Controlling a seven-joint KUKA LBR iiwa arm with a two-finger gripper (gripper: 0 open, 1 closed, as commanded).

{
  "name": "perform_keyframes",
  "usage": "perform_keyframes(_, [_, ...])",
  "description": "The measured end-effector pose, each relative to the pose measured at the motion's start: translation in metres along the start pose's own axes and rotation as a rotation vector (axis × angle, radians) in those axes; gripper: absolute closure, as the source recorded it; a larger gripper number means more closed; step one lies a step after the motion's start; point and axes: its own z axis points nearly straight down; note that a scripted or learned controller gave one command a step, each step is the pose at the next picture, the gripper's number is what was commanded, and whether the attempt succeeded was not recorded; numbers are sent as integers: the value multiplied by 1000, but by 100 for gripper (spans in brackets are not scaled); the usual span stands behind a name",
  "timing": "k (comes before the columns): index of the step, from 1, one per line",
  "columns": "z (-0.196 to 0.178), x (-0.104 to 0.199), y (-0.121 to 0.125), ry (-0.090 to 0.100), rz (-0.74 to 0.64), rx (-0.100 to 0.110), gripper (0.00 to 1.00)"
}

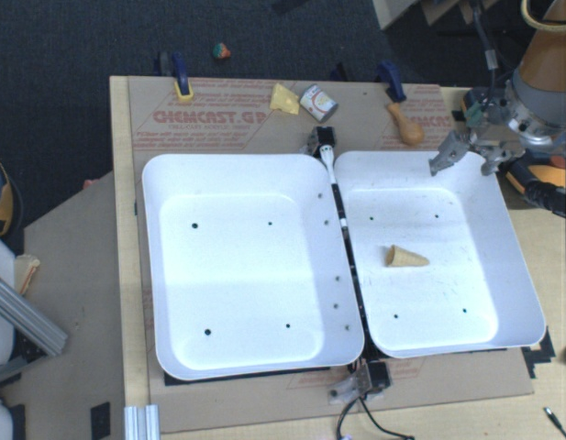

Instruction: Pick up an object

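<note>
Right bin point(503, 246) as landmark: wedge piece point(405, 258) inside, near centre. Left bin point(163, 246) touching alongside. Gripper point(468, 157) over far rim.

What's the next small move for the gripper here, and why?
Probably travel toward the view's lower left and centre above the tan wedge. The gripper hangs over the right bin's far rim with nothing between its fingers, and the wedge lies alone mid-bin, well apart from it.

The end effector point(468, 157) hangs tilted, fingers point(445, 160) spread apart, holding nothing.
</note>
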Motion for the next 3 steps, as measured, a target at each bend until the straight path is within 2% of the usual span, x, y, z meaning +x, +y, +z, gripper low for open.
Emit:
perform_keyframes(1, [71, -49, -1, 0, 4, 5, 0])
perform_keyframes(2, [-119, -31, -43, -7, -1, -21, 0])
perform_keyframes(3, [-211, 31, -44, -3, -7, -15, 0])
